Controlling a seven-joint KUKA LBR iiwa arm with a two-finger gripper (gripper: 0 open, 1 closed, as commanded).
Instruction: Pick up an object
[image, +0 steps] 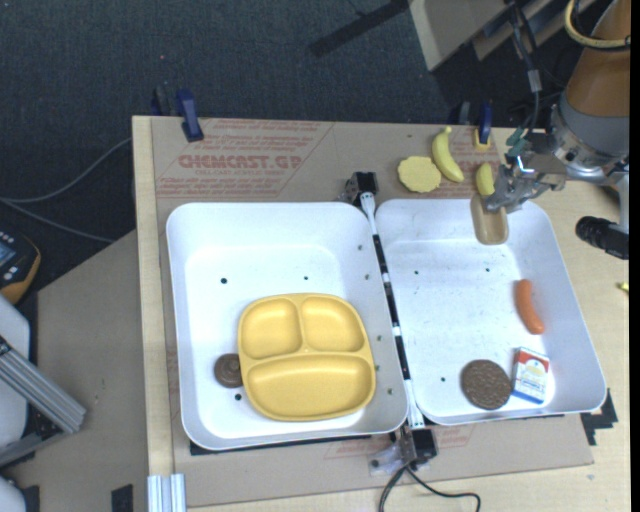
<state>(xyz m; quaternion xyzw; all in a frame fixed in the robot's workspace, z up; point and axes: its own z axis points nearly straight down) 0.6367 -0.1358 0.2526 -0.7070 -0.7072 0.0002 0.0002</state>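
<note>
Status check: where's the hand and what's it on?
Hand at right bin's far edge, a tan object hanging beneath it. Grip unconfirmed. Carrot, brown disc, small carton lie apart, nothing blocking.

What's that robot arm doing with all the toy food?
The arm's gripper hangs over the top edge of the right bin, with a tan piece just under it. I can't tell whether it holds it. A carrot, a brown cookie and a small box lie lower down. The left bin has a yellow tray.
</note>
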